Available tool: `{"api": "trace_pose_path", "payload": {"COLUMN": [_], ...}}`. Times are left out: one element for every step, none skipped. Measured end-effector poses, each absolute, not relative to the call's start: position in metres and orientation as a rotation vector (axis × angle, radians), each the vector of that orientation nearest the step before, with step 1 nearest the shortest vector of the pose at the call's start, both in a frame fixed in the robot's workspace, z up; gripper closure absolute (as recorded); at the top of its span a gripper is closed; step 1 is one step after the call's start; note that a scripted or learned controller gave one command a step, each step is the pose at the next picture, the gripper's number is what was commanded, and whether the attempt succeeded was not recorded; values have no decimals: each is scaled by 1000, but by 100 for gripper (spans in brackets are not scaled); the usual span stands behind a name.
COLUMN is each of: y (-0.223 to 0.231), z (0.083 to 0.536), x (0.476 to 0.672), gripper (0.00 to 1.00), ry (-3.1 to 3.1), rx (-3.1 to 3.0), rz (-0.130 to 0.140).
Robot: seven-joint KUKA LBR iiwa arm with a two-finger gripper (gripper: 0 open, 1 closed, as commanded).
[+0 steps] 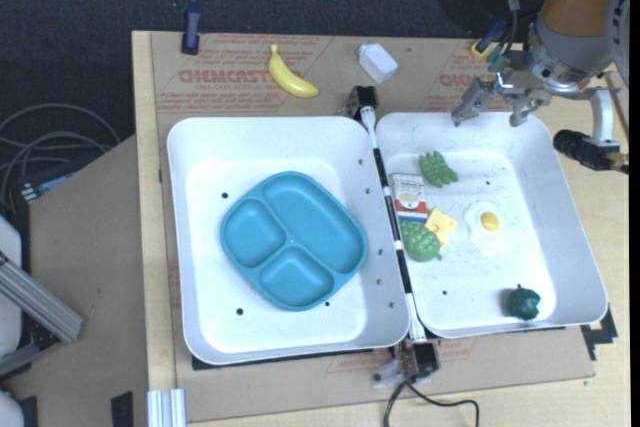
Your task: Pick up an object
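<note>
My gripper (495, 107) hangs open over the far edge of the right bin (560, 215), its two fingers (468, 108) spread apart with nothing between them. Below it in that bin lie a green leafy toy (437, 168), a small red-and-white carton (408, 194), a yellow cheese piece (442, 223), a green bumpy toy (420, 243), a fried egg (487, 219) and a dark green pepper (521, 302). The leafy toy is the nearest to the gripper, toward the front left of it.
The left bin (200, 165) holds a blue divided plate (291, 239). On the cardboard behind the bins lie a banana (288, 75), a white block (378, 62) and a blue marker (191, 26). A black clamp (362, 100) sits at the bins' joint.
</note>
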State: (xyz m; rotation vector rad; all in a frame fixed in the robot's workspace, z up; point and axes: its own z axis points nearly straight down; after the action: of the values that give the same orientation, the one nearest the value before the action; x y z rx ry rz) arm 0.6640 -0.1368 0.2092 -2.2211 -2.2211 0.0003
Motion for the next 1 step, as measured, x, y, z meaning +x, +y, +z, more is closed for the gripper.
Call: {"api": "trace_pose_path", "payload": {"y": [-110], "z": [84], "x": [666], "gripper": [0], "ry": [-2222], "rx": [-2219], "rz": [0]}}
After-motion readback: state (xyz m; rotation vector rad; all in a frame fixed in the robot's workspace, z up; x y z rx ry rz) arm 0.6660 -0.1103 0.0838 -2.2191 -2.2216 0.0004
